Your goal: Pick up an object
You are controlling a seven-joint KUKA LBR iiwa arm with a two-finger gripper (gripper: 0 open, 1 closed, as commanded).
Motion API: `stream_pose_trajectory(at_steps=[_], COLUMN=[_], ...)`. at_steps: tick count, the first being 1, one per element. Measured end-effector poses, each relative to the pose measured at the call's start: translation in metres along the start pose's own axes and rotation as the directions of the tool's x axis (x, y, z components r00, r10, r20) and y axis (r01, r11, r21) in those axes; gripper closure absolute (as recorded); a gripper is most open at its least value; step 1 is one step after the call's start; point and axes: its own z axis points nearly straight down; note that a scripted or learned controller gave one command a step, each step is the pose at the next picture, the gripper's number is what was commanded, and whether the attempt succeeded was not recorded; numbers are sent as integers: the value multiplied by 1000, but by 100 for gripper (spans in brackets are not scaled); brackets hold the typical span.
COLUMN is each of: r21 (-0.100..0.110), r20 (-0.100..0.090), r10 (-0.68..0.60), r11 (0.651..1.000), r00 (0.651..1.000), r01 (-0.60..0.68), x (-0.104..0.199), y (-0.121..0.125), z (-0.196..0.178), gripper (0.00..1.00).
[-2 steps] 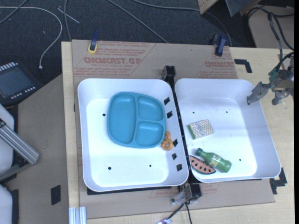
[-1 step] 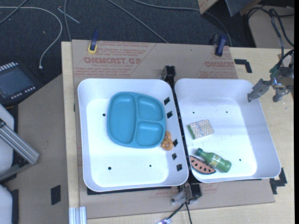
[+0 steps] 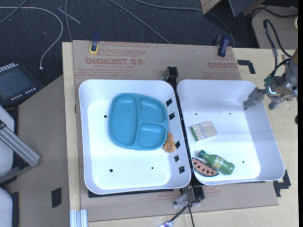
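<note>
1. The gripper [image 3: 263, 98] is hovering at the right bin's [image 3: 246, 171] upper right edge, its two fingers spread apart and gripping nothing.
2. A green bottle [image 3: 217, 162] is lying in the right bin near the front, touching a watermelon slice [image 3: 204, 168].
3. A speckled sponge [image 3: 203, 130] is resting mid-bin, apart from both.
4. A blue divided plate [image 3: 138, 121] is sitting in the left bin [image 3: 128, 176], with a small orange toy [image 3: 169, 144] just beside its lower right corner.

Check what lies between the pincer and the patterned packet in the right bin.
Bare white bin floor in the camera view: nothing sits between the pincer at the bin's upper right edge and the patterned packet.
</note>
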Motion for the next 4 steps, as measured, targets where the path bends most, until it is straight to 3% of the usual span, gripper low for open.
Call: stream_pose_trajectory(at_steps=[2,3,4], r21=[0,-6,-12], r20=[-1,2,5], r10=[-1,-1,1], r11=[1000,1000,1000], r00=[1000,1000,1000], r01=[1,1,-1], x=[12,11,6], y=[-2,-1,-5], z=[97,83,20], gripper=[0,100,100])
